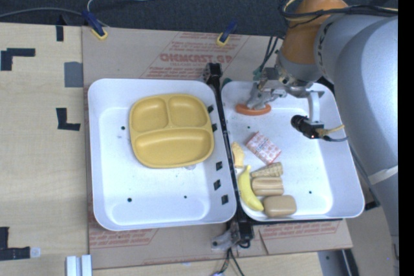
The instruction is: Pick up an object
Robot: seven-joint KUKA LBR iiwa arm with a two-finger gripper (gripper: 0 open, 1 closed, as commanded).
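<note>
Plainly poised low over a flat orange disc (253,109) near the back-left corner of the right bin (336,158), with the end effector (260,95) touching or just above it; cannot tell how wide it stands, nor whether anything sits between its tips. Likely to slip: so thin and flat a disc offers little edge to pinch, and a closing grip could skate over it or push it against the bin's left wall. Elsewhere, a red-patterned packet (262,147) mid-bin, a banana (247,189) and tan blocks (272,194) by the front edge, well apart; a yellow divided plate (171,129) in the left bin (107,158).
</note>
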